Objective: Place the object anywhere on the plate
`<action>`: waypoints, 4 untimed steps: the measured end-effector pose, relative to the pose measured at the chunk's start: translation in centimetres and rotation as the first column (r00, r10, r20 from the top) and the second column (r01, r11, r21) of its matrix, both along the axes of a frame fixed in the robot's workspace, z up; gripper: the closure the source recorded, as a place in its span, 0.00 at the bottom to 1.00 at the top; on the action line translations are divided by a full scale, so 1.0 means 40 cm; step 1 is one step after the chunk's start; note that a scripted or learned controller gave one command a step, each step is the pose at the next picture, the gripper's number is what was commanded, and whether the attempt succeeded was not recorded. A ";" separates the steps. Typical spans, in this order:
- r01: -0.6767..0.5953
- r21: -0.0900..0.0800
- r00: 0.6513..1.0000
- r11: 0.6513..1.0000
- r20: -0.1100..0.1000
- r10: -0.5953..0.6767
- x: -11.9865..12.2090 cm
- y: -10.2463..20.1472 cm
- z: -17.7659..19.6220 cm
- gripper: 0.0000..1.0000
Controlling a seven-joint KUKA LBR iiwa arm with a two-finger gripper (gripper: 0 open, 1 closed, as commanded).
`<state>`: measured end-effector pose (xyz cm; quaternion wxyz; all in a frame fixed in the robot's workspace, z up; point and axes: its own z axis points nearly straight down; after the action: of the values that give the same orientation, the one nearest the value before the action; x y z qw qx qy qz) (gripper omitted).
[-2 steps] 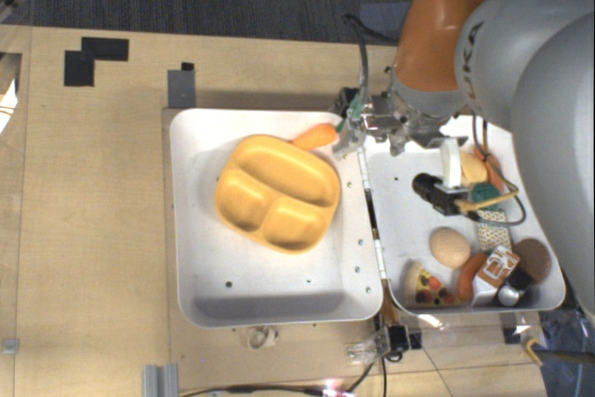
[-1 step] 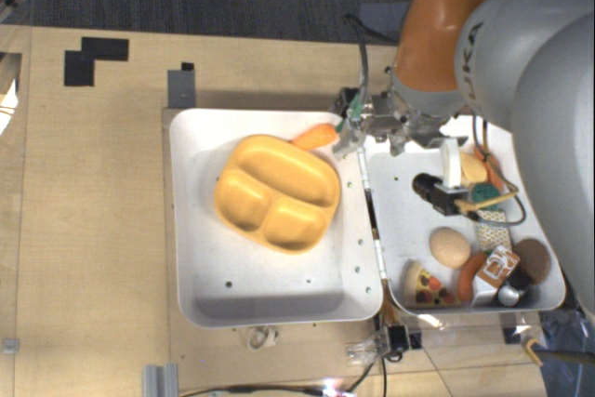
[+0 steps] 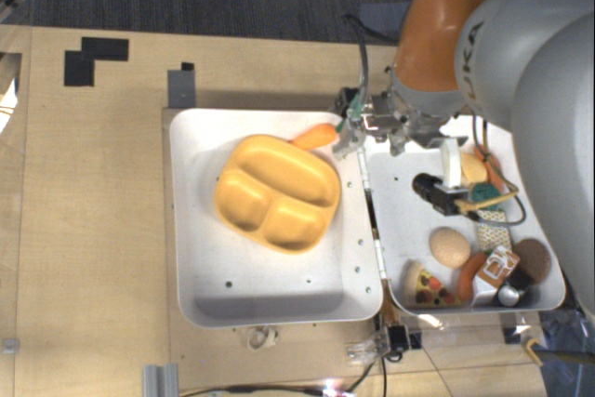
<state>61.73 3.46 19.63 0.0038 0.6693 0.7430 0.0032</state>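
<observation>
The grey arm (image 3: 521,60) reaches in over the right bin (image 3: 400,237). A yellow divided plate (image 3: 277,191) lies in the left bin (image 3: 200,274). An orange carrot (image 3: 316,136) sits just beyond the plate's far edge, beside the gripper (image 3: 358,121); whether it grips cannot be told.

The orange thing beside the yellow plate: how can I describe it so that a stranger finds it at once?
Look at the left white bin, which holds a yellow divided plate. At the plate's upper right edge, near the gripper, lies a small orange object. It is darker and far smaller than the plate.
</observation>
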 end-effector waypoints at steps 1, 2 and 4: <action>0.000 0.000 1.000 1.000 0.000 0.000 0.000 0.000 0.000 0.00; 0.000 0.000 1.000 1.000 0.000 0.000 0.000 0.000 0.000 0.00; 0.000 0.000 1.000 1.000 0.000 0.000 0.000 0.000 0.000 0.00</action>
<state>61.73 3.46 19.63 0.0038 0.6693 0.7430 0.0032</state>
